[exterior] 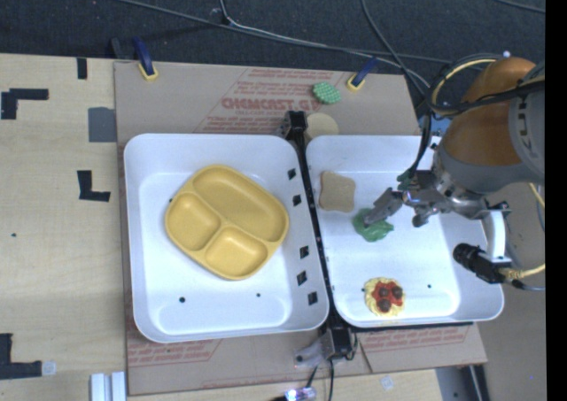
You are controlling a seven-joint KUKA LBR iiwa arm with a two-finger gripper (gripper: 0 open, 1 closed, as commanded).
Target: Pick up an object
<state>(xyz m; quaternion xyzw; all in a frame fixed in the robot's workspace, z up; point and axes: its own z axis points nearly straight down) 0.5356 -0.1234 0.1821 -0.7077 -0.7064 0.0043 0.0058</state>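
In the right bin [443, 302] lie three small items: a tan bread-like slice [337, 192] at the upper left, a green leafy piece [375, 229] in the middle, and a small pizza-like round [384, 296] with red topping near the front. My gripper [390, 206] hangs over the bin's middle, its dark fingers pointing left, just above and right of the green piece. From this angle the finger gap is unclear.
The left bin [151, 302] bears a yellow divided plate [227, 220]. A green dotted object [326, 92] lies on the cardboard behind the bins. Black clips line the divider between bins. Cables run across the dark floor at the back.
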